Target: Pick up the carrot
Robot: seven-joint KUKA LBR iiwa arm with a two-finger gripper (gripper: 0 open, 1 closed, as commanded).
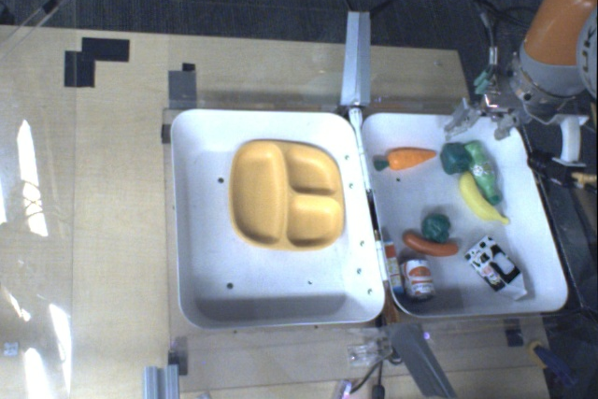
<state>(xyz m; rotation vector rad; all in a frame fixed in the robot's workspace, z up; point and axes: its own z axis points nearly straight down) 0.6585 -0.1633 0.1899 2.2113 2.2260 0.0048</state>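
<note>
While the arm [561, 23] hangs over the far right corner of the right bin [547, 248], its gripper [486, 117] sits spread open above the rim, nothing between the fingers. Over in that bin's upper left lies the carrot [411, 159], on its side, green top pointing left, well apart from the gripper. Just right of it, a green vegetable [472, 162] and a banana [481, 199]. A yellow divided tray [285, 193] rests in the left bin [201, 229].
</note>
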